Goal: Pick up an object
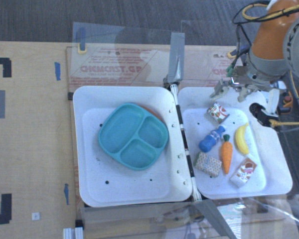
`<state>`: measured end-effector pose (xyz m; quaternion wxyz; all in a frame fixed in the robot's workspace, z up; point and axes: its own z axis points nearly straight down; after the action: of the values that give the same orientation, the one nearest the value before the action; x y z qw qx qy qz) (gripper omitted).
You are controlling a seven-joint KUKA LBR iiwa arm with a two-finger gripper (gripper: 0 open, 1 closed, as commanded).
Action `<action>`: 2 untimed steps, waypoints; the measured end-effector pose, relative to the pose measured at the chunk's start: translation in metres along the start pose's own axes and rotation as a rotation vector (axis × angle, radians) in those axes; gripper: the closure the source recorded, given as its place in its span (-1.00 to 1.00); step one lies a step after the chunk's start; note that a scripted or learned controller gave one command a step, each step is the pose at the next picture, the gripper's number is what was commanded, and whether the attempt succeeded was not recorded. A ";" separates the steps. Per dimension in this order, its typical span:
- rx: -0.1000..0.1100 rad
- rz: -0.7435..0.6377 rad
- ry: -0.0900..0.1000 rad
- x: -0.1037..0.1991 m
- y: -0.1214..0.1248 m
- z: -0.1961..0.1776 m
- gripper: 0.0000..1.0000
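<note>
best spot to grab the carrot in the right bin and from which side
Likely the carrot at its thick orange middle, coming straight down from above. It lies flat, long axis running near to far, so close across its width. The blue bottle and banana flank its green top, so stay lower.

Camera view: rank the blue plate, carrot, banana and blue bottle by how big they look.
1. Blue plate, by far the largest.
2. Carrot and banana: too alike to rank.
3. Blue bottle, slightly smaller, though the margin is thin.
</note>
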<state>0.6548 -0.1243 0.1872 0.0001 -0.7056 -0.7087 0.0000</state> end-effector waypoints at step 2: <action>0.005 -0.165 0.001 0.005 -0.031 0.084 1.00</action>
<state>0.6240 -0.1197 0.1035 0.0021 -0.6448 -0.7644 0.0013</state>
